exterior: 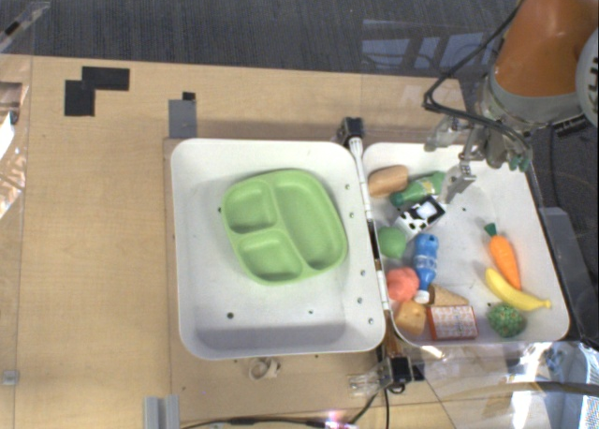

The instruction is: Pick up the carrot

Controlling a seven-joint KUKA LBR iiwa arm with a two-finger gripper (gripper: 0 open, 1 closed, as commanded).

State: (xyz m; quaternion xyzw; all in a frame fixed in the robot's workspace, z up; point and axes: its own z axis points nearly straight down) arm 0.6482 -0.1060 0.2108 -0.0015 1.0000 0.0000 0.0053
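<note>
I see one green plate (284, 225) in the left bin (201, 324); the right bin (538, 221) holds one carrot (505, 259) and one banana (515, 292). I cannot tell the gripper (460, 177) fingers' state.

Right bin (524, 195): carrot (504, 259), orange, green-topped, just above the banana (515, 292); broccoli (506, 320) below the banana; blue bottle (425, 259) well left of the carrot. End effector (462, 174) up-left of the carrot, apart. Left bin (197, 230): green divided plate (284, 224).

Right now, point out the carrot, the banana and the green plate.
carrot (505, 259), camera view, middle of its orange body
banana (516, 293), camera view, middle of its curve
green plate (284, 225), camera view, ridge between its compartments
</note>
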